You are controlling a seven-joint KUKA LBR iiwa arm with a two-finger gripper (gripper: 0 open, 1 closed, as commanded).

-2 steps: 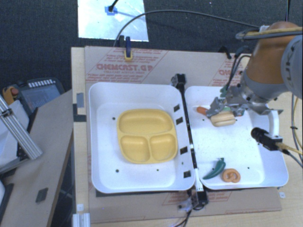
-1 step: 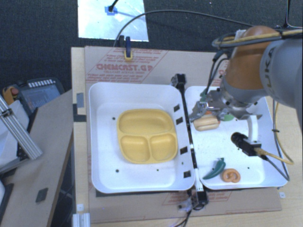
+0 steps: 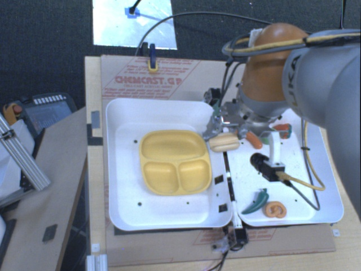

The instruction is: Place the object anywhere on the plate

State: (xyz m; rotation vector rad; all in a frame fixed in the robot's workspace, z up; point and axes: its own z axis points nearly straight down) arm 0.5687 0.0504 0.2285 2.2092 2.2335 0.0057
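A yellow divided plate [image 3: 174,161] lies in the middle of the left white bin [image 3: 121,151]. A tan bread roll [image 3: 224,143] hangs just past the plate's upper right corner, over the rim between the two bins. My gripper [image 3: 224,135] comes down from the right and is shut on the roll, with a metal finger [image 3: 210,130] showing at the roll's left end. The wrist and its orange band hide the back of the right bin.
In the right bin [image 3: 321,208] lie a small orange piece [image 3: 254,140] and a red and green piece [image 3: 282,129] close under the wrist. A green pepper [image 3: 256,202] and an orange ring-shaped piece [image 3: 276,210] sit near the front edge.
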